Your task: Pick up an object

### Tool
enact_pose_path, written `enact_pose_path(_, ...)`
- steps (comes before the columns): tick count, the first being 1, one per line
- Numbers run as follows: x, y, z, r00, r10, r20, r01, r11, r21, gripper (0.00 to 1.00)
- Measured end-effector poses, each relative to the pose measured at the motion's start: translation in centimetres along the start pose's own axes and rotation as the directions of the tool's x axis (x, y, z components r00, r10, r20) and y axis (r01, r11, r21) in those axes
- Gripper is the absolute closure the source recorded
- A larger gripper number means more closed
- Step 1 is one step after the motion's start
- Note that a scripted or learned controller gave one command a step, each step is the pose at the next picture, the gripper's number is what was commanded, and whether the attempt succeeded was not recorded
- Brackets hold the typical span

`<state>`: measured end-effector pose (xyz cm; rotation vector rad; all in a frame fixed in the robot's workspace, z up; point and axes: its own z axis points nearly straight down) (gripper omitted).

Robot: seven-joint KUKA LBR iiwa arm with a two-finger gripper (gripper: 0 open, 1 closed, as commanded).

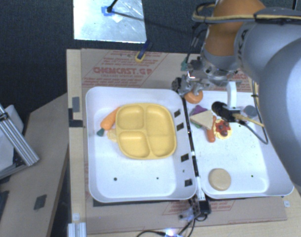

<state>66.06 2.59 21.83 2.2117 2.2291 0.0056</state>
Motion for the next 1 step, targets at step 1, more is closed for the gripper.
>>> enact_pose_path(1, 0.06, 0.46, -1.60, 1.000, 0.003, 0.001, -0.003, 1.000, 0.001, 1.00)
